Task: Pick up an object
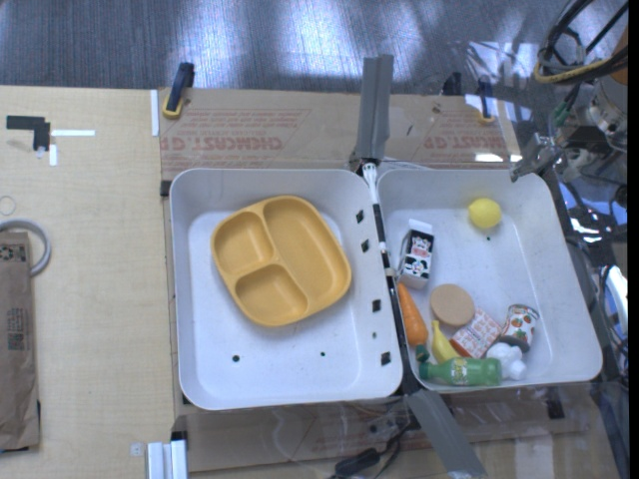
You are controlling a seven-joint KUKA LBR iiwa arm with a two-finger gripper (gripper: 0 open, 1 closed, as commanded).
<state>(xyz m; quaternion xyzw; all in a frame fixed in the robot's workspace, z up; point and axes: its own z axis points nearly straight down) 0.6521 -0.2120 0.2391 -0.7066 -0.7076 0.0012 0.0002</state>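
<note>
With the end effector's state impossible to tell, the best pick is the yellow ball [484, 213], lying alone in the right bin [559, 267], approached from straight above.

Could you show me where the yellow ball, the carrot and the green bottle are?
Yellow ball [484, 213]: camera view, middle of the ball, far end of the right bin.
Carrot [410, 315]: camera view, mid-length of its orange body.
Green bottle [461, 371]: camera view, middle of its side.
</note>
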